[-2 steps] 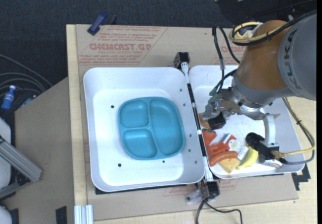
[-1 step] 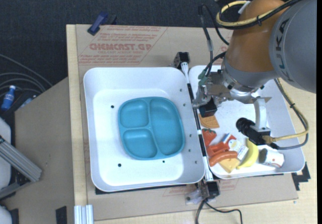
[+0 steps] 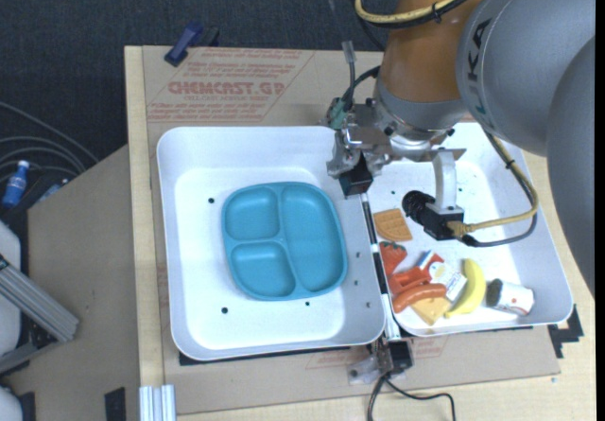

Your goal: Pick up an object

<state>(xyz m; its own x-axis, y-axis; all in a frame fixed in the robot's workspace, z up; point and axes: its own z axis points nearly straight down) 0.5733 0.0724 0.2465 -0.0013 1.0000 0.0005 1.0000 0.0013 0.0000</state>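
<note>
My gripper [image 3: 353, 173] hangs over the wall between the two bins, at the upper left corner of the right bin [image 3: 544, 249]. Just below and to its right lies a tan square cracker [image 3: 391, 224]. Further toward the front of that bin sit a red-orange pepper-like piece [image 3: 412, 281], a yellow wedge [image 3: 428, 312], a yellow banana [image 3: 469, 287] and a small white item with a red end [image 3: 511, 297]. Nothing shows between the gripper's tips. The big grey and orange arm hides the back of the right bin.
The left bin [image 3: 184, 220] holds a blue divided plate [image 3: 283, 239] in its middle. A cardboard sheet with red print [image 3: 227, 83] lies behind the bins, with a small blue object [image 3: 182, 45] at its far edge.
</note>
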